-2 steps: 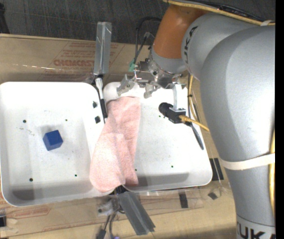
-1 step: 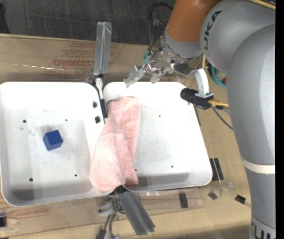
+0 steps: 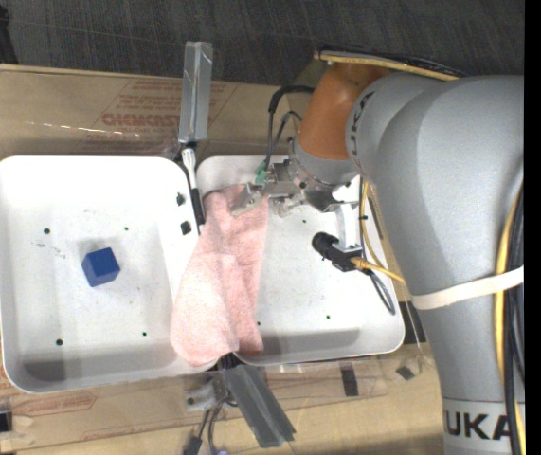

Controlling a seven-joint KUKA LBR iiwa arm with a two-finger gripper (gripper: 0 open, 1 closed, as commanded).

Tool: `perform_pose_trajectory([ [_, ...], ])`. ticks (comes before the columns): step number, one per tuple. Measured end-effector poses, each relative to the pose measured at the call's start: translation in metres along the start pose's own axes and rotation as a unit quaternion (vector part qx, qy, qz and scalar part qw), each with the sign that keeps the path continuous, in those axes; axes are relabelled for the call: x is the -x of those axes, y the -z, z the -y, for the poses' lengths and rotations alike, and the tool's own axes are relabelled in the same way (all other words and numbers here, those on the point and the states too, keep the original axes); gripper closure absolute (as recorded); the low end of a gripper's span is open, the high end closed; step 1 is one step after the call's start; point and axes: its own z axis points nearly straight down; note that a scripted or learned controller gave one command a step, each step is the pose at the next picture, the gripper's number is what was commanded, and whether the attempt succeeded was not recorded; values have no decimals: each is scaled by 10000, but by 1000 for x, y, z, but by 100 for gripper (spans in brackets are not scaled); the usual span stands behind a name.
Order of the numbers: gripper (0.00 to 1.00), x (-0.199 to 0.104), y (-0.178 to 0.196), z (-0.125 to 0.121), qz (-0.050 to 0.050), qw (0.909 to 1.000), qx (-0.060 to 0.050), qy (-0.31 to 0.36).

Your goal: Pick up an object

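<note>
**Camera view: gripper at the top edge of a pink cloth, right-hand bin**

Camera view, looking down on 2 white bins. The pink cloth (image 3: pixel 225 282) lies along the left wall of the right bin (image 3: pixel 346 335), from near the far edge to the near rim, where its lower end bunches up and laps onto the rim by the divider. The gripper (image 3: pixel 254 195) sits at the cloth's upper end; a fold of fabric appears gathered at the fingers, but whether they are apart or closed on it cannot be told from this angle. The grey arm (image 3: pixel 441 188) w/ orange band fills the right side. A blue cube (image 3: pixel 101 265) rests alone in the left bin (image 3: pixel 24 188), well apart from the cloth.

Handling, as judged: the cloth looks light, soft and limp, not fragile. It will sag and trail when lifted, and approx. its whole length would hang below 1 pinch point. A grip on a raised fold or bunched edge should hold better than on a flat layer. Risk: thin fabric may slip from the fingers, or the tail may drag on the bin wall.
</note>
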Motion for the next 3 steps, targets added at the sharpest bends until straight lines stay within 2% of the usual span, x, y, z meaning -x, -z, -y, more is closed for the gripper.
perform_pose_trajectory([
  [1, 0, 0, 0, 0, 1, 10000, 2, 0],
  [2, 0, -21, -3, -14, 5, 9984, 30, 571],
  [3, 0, 8, -2, -13, 15, 9861, 44, 1664],
])
